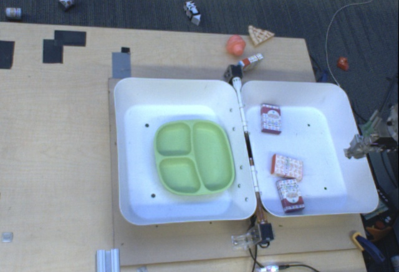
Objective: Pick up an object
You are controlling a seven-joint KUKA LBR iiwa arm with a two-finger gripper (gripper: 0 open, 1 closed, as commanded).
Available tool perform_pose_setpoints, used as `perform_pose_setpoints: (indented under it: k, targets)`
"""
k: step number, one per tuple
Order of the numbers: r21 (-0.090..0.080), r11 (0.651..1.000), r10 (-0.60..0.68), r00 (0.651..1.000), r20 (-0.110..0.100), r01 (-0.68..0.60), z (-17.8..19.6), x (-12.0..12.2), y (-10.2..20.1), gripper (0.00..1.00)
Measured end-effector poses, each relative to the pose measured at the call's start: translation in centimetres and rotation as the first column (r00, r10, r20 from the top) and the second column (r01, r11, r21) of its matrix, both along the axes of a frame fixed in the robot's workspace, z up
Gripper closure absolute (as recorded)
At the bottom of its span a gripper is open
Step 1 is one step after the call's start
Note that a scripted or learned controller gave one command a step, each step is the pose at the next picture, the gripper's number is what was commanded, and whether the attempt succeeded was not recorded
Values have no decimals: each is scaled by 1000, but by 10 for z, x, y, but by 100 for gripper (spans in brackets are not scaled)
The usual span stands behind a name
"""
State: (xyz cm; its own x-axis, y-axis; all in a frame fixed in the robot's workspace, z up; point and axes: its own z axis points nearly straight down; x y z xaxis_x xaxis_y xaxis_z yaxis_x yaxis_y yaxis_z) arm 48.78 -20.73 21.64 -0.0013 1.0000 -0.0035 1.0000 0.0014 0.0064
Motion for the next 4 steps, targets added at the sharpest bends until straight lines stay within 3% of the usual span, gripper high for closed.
perform_pose_setpoints:
  k: [1, 2, 3, 4]
  targets:
    - [4, 1000, 4, 1000, -3, -4, -2, 0, 64, 100]
    - [5, 1000, 4, 1000, -4, -4, -11, 0, 165, 100]
    - [2, 1000, 4, 1000, 0, -4, 44, 97, 106, 100]
    - [3, 1000, 1, 1000, -4, -1, 39, 39, 125, 100]
